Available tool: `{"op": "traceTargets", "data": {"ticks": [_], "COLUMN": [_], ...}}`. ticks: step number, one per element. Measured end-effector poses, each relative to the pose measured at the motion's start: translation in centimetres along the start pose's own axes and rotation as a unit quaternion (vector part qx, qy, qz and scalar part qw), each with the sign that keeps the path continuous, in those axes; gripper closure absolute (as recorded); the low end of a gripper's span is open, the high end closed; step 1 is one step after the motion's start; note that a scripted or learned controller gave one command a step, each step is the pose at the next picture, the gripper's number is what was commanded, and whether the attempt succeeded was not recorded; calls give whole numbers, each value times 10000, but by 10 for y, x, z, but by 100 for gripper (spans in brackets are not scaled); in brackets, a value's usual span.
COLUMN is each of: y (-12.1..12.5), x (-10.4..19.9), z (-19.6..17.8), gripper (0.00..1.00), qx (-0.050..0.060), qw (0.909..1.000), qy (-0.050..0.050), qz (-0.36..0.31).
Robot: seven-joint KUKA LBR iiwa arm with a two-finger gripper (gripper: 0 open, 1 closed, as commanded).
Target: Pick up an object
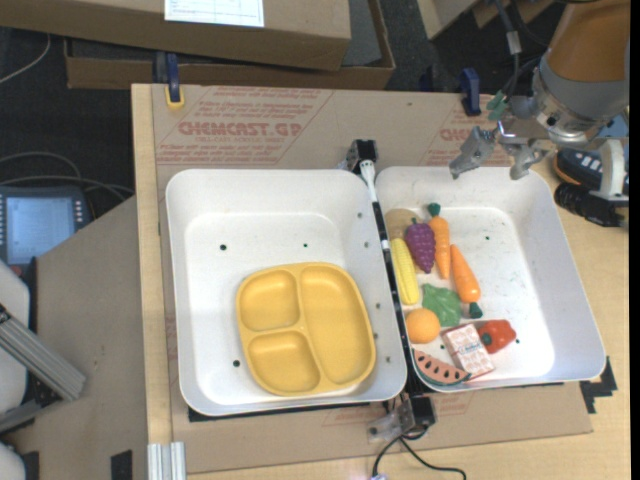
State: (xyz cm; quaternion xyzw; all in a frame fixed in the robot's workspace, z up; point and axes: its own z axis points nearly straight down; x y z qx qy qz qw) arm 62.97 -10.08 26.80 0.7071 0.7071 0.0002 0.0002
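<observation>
The right bin (530,230) holds a pile of toy food along its left side: purple grapes (421,245), a yellow corn cob (404,271), two carrots (463,272), a green leafy piece (443,303), an orange (422,325), a red pepper (497,335), a small carton (466,351) and a watermelon slice (435,370). My gripper (497,154) hangs above the far rim of the right bin, open, with nothing between its fingers. It is well clear of the toys.
The left bin (200,268) holds a yellow divided plate (305,327). A black clip (362,152) sits at the far end of the seam between the bins. Cardboard (240,123) lies under both bins. Cables and gear sit at the right edge.
</observation>
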Motion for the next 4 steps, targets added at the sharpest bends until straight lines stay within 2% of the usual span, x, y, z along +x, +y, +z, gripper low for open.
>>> {"op": "traceTargets", "data": {"ticks": [1,2,3,4], "y": [-10,-73,-68,-66], "x": [10,-12,-12,43], "z": [124,187,173,77], "gripper": [0,0,100,100], "qx": [52,53,-13,-44], "qw": [10000,10000,10000,10000], "qy": [11,11,-2,5], "qz": [0,17,9,-31]}}
